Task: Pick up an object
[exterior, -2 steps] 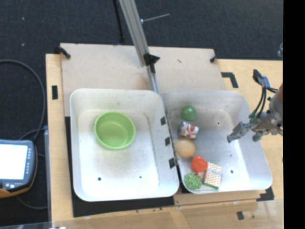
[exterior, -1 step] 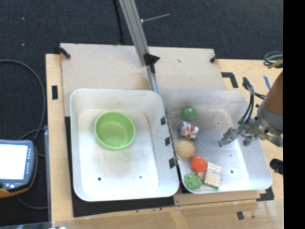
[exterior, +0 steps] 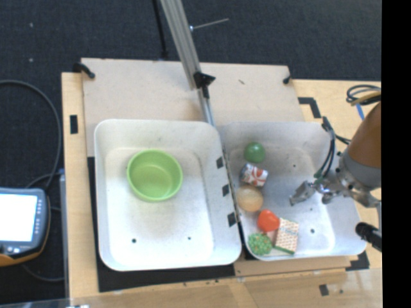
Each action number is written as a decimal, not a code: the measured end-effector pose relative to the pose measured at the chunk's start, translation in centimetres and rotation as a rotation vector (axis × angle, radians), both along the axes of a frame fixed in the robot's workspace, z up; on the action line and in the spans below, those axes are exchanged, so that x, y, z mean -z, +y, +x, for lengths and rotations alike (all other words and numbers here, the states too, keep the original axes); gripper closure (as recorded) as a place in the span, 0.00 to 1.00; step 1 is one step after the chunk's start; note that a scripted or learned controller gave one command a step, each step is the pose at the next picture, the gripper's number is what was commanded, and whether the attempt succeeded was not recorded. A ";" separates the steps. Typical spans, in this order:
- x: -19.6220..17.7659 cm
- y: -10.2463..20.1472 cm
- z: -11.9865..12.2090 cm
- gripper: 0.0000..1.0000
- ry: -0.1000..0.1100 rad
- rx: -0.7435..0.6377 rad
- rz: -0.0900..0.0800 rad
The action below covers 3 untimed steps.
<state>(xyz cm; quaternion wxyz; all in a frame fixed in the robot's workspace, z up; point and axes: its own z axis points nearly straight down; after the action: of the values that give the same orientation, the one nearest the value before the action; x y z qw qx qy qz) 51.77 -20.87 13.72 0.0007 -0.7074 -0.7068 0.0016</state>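
The right bin (exterior: pixel 302 143) holds several small objects along its left side. From back to front they are a green ball (exterior: pixel 255 152), a crumpled red and white packet (exterior: pixel 254 174), a tan egg-shaped ball (exterior: pixel 250 199), a red-orange piece (exterior: pixel 268 221), a patterned flat box (exterior: pixel 287 234) and a green speckled piece (exterior: pixel 260 243). My gripper (exterior: pixel 303 194) hangs over the middle right of this bin, pointing left. It is to the right of the tan ball and apart from every object. I see nothing held in it.
A light green bowl (exterior: pixel 154 175) sits in the left bin (exterior: pixel 122 236). A slanted metal pole (exterior: pixel 186 43) rises from behind the bins' shared edge. A tablet-like screen (exterior: pixel 19 220) lies off the bench at the left.
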 end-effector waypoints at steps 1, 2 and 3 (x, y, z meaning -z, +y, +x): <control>-1.4 -0.1 0.2 1.00 -0.008 0.003 -0.001; -7.8 -0.2 0.7 1.00 -0.012 -0.004 -0.002; -10.0 -0.3 0.8 1.00 -0.008 -0.004 0.000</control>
<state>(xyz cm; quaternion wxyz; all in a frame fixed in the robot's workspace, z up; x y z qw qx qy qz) 52.60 -21.17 23.69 -0.0022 -0.7058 -0.7084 -0.0009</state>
